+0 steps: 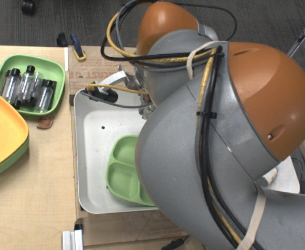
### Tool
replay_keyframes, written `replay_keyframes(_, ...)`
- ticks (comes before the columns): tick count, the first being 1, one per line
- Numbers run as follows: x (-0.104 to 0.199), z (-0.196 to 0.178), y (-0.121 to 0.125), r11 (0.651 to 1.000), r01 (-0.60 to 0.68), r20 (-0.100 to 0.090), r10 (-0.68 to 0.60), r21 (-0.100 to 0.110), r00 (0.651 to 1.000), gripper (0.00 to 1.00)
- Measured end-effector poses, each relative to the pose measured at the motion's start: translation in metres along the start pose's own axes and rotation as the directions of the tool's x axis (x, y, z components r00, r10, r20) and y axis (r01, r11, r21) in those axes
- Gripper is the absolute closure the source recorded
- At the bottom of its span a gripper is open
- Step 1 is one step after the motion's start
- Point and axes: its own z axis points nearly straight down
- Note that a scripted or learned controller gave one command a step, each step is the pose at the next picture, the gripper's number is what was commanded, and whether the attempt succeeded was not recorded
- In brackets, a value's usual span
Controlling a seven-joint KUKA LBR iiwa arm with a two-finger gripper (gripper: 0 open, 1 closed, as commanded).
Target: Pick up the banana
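The grey arm (209, 139) with its orange bands covers most of the right half of the view and hides much of the white bin (89, 155) beneath it. A green divided plate (123, 173) lies in that bin, partly under the arm. The wrist end of the arm sits near the bin's far edge, with cables looping around it.
On the wooden bench at left, a green tray (29, 82) holds several small dark-capped bottles. A stack of yellow plates (1, 134) lies at the left edge. A blue-handled tool (78, 47) rests behind the bin.
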Motion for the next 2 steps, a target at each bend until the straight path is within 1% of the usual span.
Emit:
replay_keyframes(1, -0.049, 0.048, -0.023, 0.996, -0.085, -0.003, 0.085, 0.002, 0.996, 1.0)
replay_keyframes(2, -0.07, 0.055, 0.039, 0.996, -0.088, -0.005, 0.088, 0.001, 0.996, 1.0)
